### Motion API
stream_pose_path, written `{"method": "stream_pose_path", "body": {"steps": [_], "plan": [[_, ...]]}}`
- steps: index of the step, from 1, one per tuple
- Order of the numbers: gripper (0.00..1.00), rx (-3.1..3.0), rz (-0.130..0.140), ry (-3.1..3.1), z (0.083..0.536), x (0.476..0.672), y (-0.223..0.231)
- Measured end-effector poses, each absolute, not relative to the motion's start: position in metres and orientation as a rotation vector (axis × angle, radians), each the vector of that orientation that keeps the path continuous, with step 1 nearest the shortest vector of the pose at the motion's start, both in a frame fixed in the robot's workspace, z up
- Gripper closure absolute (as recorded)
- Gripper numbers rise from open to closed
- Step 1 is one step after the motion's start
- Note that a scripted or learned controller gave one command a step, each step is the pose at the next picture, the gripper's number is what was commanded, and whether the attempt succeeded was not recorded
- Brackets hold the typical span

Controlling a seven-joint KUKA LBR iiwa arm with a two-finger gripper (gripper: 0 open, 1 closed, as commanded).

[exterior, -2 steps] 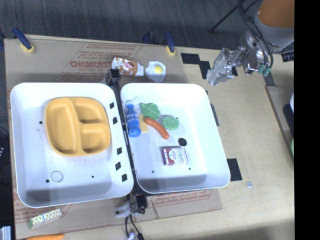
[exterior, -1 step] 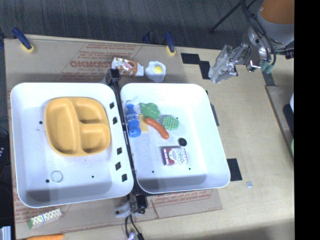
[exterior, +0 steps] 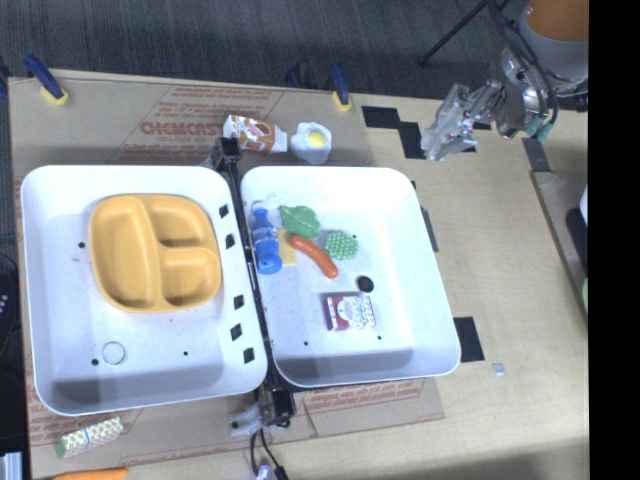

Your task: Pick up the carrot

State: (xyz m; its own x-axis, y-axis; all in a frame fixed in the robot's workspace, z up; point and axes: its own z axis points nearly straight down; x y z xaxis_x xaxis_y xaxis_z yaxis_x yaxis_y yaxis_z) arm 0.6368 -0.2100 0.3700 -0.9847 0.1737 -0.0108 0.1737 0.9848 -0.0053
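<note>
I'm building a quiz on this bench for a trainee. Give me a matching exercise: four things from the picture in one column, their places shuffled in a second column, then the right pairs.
Things:
1. carrot
2. yellow tray
3. claw
4. red-and-white packet

Places:
A. in the left bin
B. above the bench, beyond the right bin's far right corner
C. right bin, nearer the front wall
D. right bin, between the blue bottle and the green studded ball

Pairs: 1-D, 2-A, 3-B, 4-C

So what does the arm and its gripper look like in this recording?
The grey arm carries an orange band above the wrist, with a teal accent near it. Its two-finger gripper is pale metallic grey, made of slim angular parts.
</note>
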Motion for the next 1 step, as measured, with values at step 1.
{"method": "stream_pose_path", "body": {"steps": [1], "plan": [[1.00, 0.272, -0.014, 3.115, 0.3811, 0.6377, -0.2098]]}}
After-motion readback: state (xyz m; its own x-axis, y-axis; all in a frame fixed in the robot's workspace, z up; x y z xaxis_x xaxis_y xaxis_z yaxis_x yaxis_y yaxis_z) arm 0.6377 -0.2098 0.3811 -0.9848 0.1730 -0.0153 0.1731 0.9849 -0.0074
